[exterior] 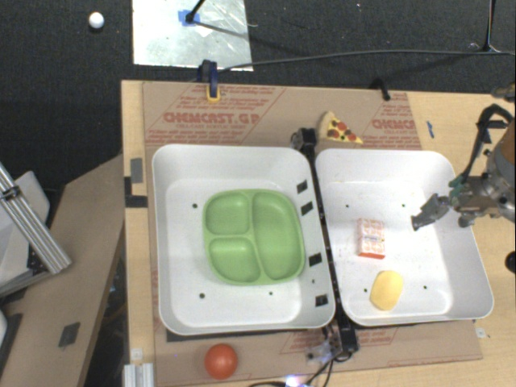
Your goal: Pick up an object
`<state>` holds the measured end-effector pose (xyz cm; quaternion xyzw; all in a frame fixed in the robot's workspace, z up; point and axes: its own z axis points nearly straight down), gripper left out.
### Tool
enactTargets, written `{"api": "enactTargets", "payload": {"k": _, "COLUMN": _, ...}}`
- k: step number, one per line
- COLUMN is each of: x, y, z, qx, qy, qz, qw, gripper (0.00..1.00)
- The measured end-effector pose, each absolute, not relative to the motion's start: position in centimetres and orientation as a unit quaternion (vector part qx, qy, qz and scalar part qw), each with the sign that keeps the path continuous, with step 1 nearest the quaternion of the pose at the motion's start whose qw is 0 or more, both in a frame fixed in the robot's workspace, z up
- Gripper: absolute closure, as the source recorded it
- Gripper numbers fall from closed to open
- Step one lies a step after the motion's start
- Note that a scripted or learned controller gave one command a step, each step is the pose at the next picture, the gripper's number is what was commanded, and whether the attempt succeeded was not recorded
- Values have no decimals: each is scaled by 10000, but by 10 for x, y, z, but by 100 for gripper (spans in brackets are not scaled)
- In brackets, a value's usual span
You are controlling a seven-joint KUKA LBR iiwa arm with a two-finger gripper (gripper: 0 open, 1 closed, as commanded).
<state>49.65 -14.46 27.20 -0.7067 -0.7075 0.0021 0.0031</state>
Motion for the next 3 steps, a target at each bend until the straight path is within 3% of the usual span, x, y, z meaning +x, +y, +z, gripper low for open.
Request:
{"api": "enactTargets", "payload": {"k": 1, "x": 498, "y": -144, "z": 276, "qx": -7058, "qy": -7084, "qz": -6, "qw": -11, "gripper": 0}}
{"api": "enactTargets", "payload": {"k": 3, "x": 496, "y": -137, "z": 172, "qx": -7065, "qy": -7077, "qz": 8, "qw": 19, "gripper": 0}}
